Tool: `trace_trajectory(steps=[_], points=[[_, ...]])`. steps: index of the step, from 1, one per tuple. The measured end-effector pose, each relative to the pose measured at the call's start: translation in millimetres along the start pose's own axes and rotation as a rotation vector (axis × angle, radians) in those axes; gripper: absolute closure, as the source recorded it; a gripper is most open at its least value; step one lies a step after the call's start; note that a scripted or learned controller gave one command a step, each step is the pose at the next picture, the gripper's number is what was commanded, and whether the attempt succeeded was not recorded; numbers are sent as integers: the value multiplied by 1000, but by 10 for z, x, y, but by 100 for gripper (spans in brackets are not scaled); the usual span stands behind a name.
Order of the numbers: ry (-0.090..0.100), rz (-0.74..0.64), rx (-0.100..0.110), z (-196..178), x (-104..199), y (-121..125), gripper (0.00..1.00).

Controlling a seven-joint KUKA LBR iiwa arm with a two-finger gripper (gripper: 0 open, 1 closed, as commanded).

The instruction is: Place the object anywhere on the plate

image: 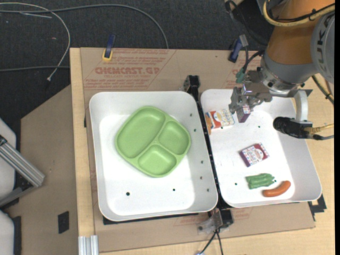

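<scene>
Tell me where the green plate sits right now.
The green plate lies in the left bin, roughly at its centre, across the divide from the right bin with the small objects.

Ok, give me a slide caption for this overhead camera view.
End effector hovers over the carton in the right bin; green plate waits in the left bin.

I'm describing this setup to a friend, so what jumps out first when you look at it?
The bright green plate, split into three compartments, sits alone in the left bin. The grey and orange arm reaches in from the right, its gripper over the right bin beside a small red and white packet.
</scene>
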State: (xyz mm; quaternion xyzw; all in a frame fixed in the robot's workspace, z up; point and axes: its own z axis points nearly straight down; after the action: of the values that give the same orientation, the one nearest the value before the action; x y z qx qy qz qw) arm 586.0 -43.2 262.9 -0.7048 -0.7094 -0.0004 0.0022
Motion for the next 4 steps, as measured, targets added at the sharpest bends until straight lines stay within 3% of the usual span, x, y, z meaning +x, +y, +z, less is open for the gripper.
trace_trajectory(steps=[2,3,4], points=[[0,0,4,347,1126,-325,100],[-2,3,2,416,1359,-449,100],[-3,7,-2,404,1270,-375,100]])
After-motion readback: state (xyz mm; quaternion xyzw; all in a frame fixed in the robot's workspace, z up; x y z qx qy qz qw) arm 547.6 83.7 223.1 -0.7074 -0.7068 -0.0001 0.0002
